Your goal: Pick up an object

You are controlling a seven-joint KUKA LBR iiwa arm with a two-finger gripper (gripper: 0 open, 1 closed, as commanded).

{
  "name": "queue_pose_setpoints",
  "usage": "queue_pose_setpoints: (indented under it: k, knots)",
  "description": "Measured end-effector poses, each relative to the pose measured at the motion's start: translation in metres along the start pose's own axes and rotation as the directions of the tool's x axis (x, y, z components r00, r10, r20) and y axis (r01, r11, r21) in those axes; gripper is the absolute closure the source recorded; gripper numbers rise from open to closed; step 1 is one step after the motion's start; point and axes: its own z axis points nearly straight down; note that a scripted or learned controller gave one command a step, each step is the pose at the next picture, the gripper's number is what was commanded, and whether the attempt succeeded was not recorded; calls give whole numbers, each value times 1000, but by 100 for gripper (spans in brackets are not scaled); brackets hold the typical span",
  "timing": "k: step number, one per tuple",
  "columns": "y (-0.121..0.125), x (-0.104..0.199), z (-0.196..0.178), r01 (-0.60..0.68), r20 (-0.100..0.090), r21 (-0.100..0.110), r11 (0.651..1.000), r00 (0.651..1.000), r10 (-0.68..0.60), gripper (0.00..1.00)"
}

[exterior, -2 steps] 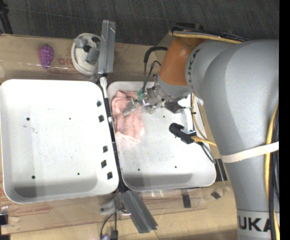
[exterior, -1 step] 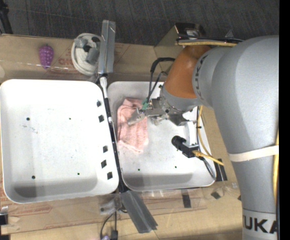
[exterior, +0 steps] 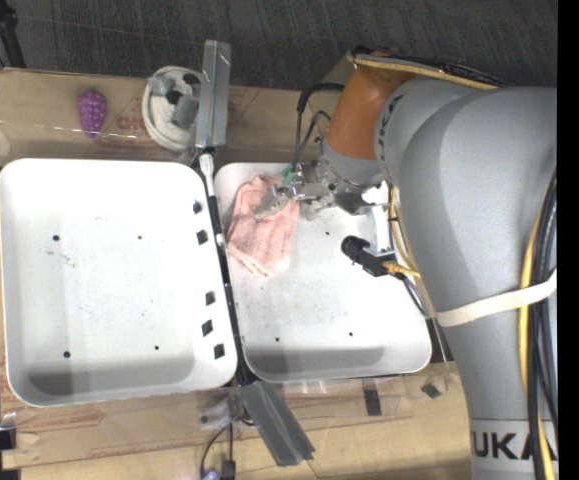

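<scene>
Left bin (exterior: 99, 268): bare white floor. Right bin (exterior: 329, 318): pink cloth (exterior: 262, 233) lies crumpled in its upper left corner. Gripper (exterior: 287, 196) sits at the cloth's upper right edge, touching it; finger state cannot be determined.

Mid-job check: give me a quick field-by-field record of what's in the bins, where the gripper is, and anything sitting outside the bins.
right bin: crumpled pink cloth in its upper left part
left bin: white floor with a few small dark marks
gripper: at the pink cloth's upper right edge; grasp cannot be confirmed
arm: grey with orange band, reaching in over the right bin
outside bins: small purple object and coiled white cable on the bench above the left bin
</scene>
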Motion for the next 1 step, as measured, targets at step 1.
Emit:
queue_pose_setpoints:
  k: [1]
  knots:
    - [-59, -14, -1, 43, 0, -1, 999, 999, -43, 0]
